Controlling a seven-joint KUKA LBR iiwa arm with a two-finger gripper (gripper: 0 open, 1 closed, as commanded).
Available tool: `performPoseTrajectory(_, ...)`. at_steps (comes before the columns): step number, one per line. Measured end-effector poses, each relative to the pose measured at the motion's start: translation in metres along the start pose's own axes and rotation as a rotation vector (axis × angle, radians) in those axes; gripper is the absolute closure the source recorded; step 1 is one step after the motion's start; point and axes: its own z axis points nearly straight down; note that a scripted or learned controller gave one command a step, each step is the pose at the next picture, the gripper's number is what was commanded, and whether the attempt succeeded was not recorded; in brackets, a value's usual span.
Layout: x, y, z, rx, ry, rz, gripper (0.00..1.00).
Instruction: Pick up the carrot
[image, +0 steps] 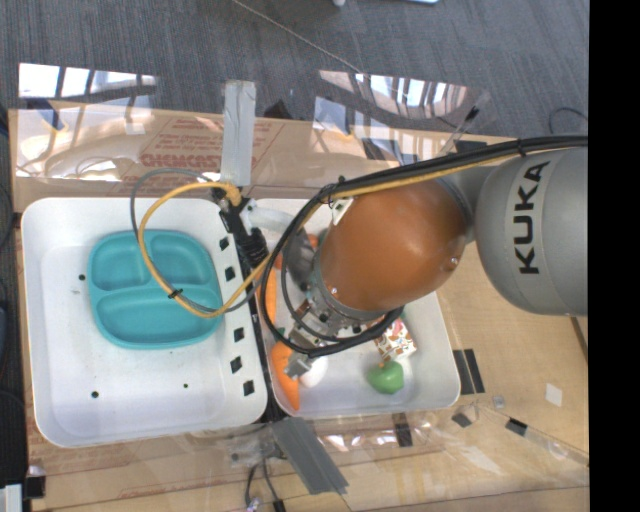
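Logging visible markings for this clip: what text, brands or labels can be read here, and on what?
"KUKA": black letters on the grey arm, running vertically in the view.
Red print on the cardboard behind the bins: blurred under glare, not readable.
Small patterned box in the right bin: any print too small to read.

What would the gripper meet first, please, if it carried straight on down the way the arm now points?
Probably the carrot, the orange piece lying at the near left corner of the right bin, just below the wrist. The arm hides the gripper itself, so depth is uncertain.
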Motion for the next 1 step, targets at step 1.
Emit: performPoseTrajectory(1,-0.0350,-0.0510,-0.0016,0.005,0.003,-0.367,1.00)
